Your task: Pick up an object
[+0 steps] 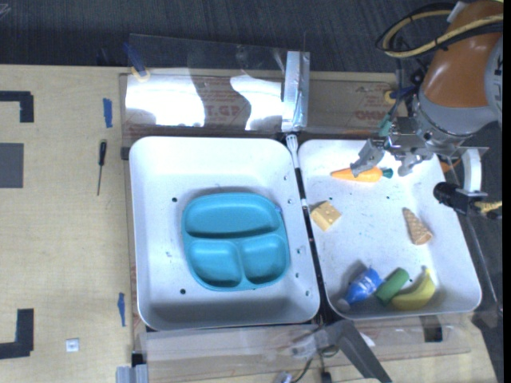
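Claw (389,158): two fingers spread apart, pointed down into the far part of the right bin (459,290), nothing between them. One finger (368,159) stands at the carrot, possibly touching its upper edge; the other (410,161) stands on bare floor on the arm's side. Judged a descent over a chosen target, the spread kept wide so the fingers can pass either side.

Carrot (357,175): orange, lying flat with a green tip toward the arm, just under and slightly left of the claw. Nearest thing to the fingers, so the likely pick. It lies off the midline of the fingers, which may cost the grasp.

Cheese wedge (325,215): yellow, below and left of the claw, near the wall between the bins. Apart from the carrot.

Cone (417,226): tan, ridged, below and a little right of the claw, lying on its side, well apart from the rest.

Corner group: blue bottle (363,286), green piece (392,285) and banana (416,292), far below the claw at the near wall, touching one another. Crowding makes these harder picks.

Left bin (152,166): well left of the claw, holding a blue divided tray (235,238) set flat in its middle.

Arm (463,70): orange band above the wrist, cables looped behind, reaching in above and right of the claw.
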Robot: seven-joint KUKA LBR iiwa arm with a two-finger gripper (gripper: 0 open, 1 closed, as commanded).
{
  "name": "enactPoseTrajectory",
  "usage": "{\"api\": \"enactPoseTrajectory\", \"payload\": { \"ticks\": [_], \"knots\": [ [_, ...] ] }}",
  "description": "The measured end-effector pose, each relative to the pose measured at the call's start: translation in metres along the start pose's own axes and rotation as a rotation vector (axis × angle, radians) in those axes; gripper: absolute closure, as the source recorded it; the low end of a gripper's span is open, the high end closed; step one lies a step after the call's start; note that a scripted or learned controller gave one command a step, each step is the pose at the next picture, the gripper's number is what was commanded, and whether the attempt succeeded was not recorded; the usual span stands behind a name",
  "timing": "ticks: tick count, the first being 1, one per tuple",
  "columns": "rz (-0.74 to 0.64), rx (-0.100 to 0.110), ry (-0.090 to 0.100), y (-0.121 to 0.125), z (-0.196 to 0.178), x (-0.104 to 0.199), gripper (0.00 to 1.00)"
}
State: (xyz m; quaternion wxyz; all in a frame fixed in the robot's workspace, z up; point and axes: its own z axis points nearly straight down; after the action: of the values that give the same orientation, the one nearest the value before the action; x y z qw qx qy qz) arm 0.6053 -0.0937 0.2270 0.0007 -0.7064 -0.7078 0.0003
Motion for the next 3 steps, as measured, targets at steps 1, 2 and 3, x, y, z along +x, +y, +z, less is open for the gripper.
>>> {"api": "enactPoseTrajectory", "payload": {
  "ticks": [1, 2, 3],
  "knots": [
    [-0.025, 0.001, -0.002, 0.037, 0.053, -0.053, 0.00],
    [-0.148, -0.006, -0.002, -0.013, 0.133, -0.108, 0.00],
    [-0.186, -0.012, 0.012, -0.049, 0.138, -0.118, 0.00]
  ]
}}
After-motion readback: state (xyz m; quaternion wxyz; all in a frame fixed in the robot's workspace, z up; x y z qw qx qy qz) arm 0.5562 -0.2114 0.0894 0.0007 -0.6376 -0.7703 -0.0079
